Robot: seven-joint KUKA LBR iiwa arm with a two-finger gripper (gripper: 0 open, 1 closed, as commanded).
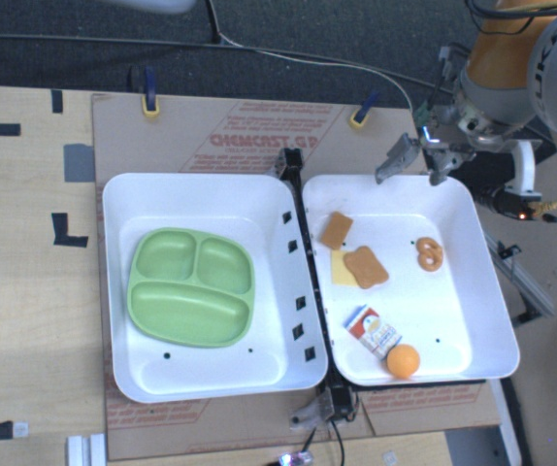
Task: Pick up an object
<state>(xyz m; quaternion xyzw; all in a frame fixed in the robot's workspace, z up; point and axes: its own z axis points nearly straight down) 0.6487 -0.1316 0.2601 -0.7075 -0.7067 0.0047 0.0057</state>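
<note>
Five small things in right bin (482, 260), well apart from green plate (191, 287) in left bin (123, 212): orange ball (404, 361) near front edge, just beside small carton (372, 331); pretzel (430, 253) alone toward right wall; two brown toast pieces (356, 252) over yellow slice (341, 270). Likely all light. Ball: firm, round, prone to roll; best pinched across widest part. Pretzel: thin, awkward. End effector (414, 161) above bin's back rim, spread wide, grasping nothing.
</note>
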